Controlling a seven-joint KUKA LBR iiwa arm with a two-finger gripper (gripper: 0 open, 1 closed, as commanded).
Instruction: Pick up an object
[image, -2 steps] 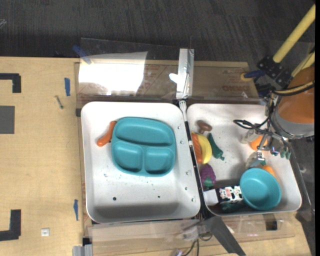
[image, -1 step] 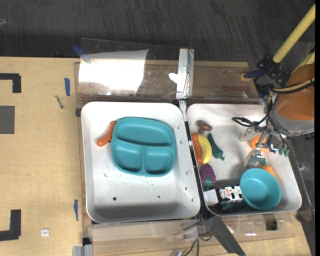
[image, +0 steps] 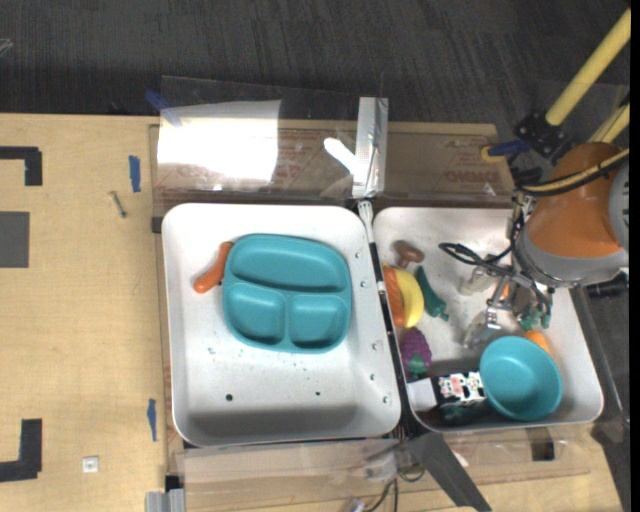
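My gripper hangs low over the middle of the right bin, below the orange band of the arm. It is open, and I see nothing between its fingers. Just below it sits a teal bowl with a small orange piece at its upper right rim. To the gripper's left lie a yellow toy fruit, a green piece, a purple grape bunch and a brown piece. A black-and-white box lies at the bin's front.
The left bin holds a teal divided plate with an orange carrot-like toy at its left edge. A ridge separates the two bins. Clear plastic sheets lie behind them. Yellow-and-black cables run at the upper right.
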